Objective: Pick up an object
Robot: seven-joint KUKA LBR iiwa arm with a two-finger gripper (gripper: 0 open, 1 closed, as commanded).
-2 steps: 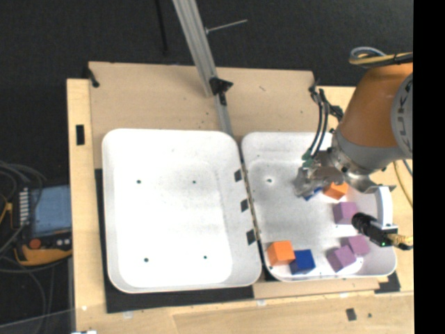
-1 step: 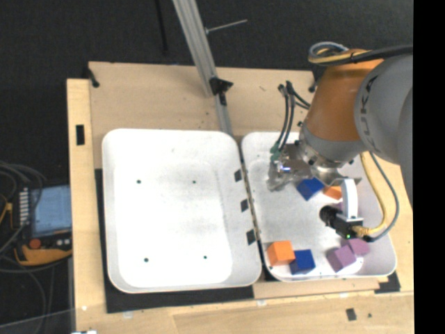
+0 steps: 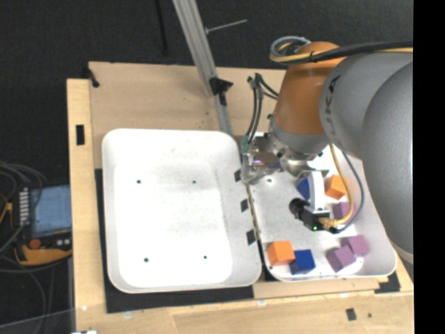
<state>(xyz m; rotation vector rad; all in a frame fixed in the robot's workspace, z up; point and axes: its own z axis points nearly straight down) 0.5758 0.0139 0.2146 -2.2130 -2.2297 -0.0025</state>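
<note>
Claw (image 3: 259, 163) low over far left corner of right white bin (image 3: 277, 211); grip width: cannot tell. Nearer than claw, along bin's front rim: orange block (image 3: 281, 252), blue block (image 3: 302, 261), purple block (image 3: 341, 257), second purple block (image 3: 358, 244). Left of claw: other white bin (image 3: 125, 152). Underneath: pale wooden bench (image 3: 153, 96). Beyond claw: slanted metal pole (image 3: 198, 40), dark floor (image 3: 83, 19). Far left: cables (image 3: 21, 256).

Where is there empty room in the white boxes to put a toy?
The shallow white bin on the left has most room: its whole floor is bare. In the right white bin, a bare patch lies between the orange cube and the grey arm. Its front is crowded with that cube, a blue cube and two purple blocks.
</note>
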